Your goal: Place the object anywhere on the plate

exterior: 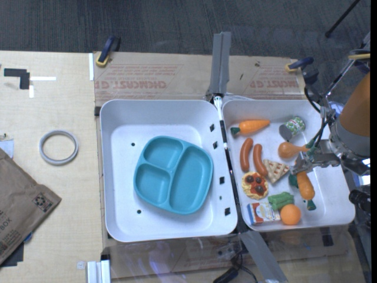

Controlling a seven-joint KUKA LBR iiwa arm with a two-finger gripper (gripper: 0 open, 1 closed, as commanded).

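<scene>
A blue three-compartment plate [174,174] lies in the left white bin [118,128] with nothing on it. The right bin [336,214] holds the toy food. My gripper [304,165] reaches in from the right and sits low over that bin's right half. It is between an orange pear-shaped piece [287,150] and a small carrot [305,187], just right of a waffle wedge [275,170]. I see nothing lifted in it.
Other toys in the right bin are a long carrot [253,125], two sausages [246,154], a green can [294,124], a small pizza [255,184], a green vegetable [281,199], an orange [290,215] and a carton [262,213]. A tape ring [59,147] lies on the bench at left.
</scene>
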